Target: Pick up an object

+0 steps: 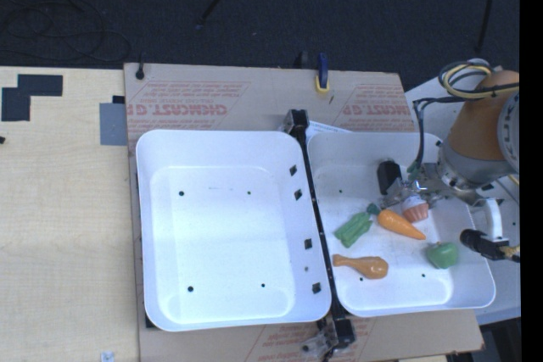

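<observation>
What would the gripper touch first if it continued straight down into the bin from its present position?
Probably the carrot: the gripper hangs over the right bin, just above the carrot's thick end. The green pepper lies further left, the green block lower right. The height above the toys is unclear from this slanted view.

A sheet of printed cardboard (254,93) lies on a pale wood counter (59,225), held at its far edge by a blue-and-yellow clamp (322,74). Dark cables (51,4) trail across the black floor (339,4) behind.
</observation>
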`<state>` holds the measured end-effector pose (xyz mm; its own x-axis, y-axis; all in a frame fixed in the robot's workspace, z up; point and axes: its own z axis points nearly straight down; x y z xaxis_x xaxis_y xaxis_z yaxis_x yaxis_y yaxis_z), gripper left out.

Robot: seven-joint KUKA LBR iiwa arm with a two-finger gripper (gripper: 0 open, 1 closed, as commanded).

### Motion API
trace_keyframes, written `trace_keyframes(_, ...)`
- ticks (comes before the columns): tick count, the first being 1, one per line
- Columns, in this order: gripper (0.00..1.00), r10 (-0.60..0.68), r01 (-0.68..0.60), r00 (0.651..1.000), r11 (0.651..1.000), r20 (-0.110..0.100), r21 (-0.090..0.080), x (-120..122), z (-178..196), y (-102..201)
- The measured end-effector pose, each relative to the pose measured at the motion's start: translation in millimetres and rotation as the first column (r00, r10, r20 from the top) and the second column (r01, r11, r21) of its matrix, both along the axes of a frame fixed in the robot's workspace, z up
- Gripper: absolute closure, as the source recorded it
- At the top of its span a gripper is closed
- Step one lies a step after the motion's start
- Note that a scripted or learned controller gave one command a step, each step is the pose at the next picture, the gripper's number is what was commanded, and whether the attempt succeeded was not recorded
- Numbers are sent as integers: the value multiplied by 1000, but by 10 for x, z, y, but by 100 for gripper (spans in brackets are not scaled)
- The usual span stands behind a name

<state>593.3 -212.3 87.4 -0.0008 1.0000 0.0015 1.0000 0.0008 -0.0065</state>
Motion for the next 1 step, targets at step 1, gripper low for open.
trace_keyframes(1, 0, 1, -1, 1000, 1000, 1, 1, -76, 47, 600)
